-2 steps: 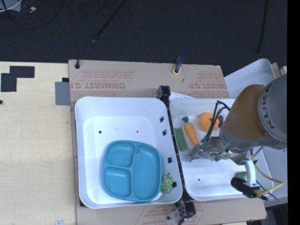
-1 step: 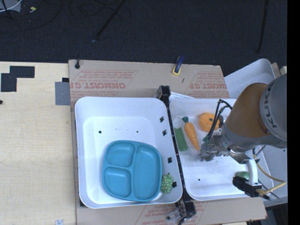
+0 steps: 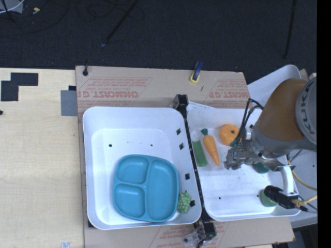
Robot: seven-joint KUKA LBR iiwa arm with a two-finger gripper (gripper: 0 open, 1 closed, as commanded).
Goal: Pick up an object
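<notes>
Bench with two bins, left bin [image 3: 98, 133] holding blue tray [image 3: 145, 187], right bin [image 3: 232, 208] holding carrot [image 3: 211, 149], pincer [image 3: 234, 159] grip unclear

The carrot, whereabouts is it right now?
The carrot lies in the right bin, near its upper left, between a green stick and an orange fruit.

The bench [image 3: 36, 154] is pale wood. A cardboard sheet [image 3: 155, 87] lies on it, and two white bins sit on the cardboard: left bin [image 3: 103, 123], right bin [image 3: 232, 208].
</notes>
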